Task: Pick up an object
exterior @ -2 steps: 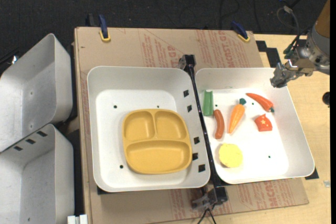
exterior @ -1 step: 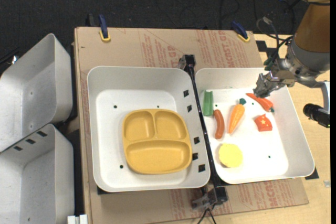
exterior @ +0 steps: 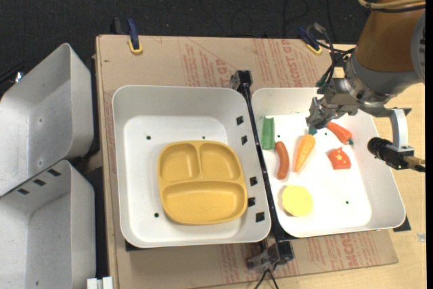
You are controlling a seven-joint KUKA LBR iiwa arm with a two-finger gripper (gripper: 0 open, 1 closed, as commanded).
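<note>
Two white bins on desk; right bin (exterior: 379, 213) holds toy carrot (exterior: 304, 151), sausage (exterior: 282, 160), yellow disc (exterior: 297, 200). Gripper (exterior: 323, 120) hovers just above carrot top, approach step; finger state: cannot tell. Next: descend, centre on carrot.

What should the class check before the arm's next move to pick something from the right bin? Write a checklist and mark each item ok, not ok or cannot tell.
1. Pincer is over the right bin, above the carrot's top end: ok.
2. Carrot lies apart from the sausage beside it: ok.
3. Other items lie separate: green block, yellow disc, red piece, orange-red piece: ok.
4. Pincer opening wide enough for the carrot: cannot tell.
5. Pincer height above the bin floor: cannot tell.
6. Left bin has room beside the yellow tray for a drop: ok.
</note>
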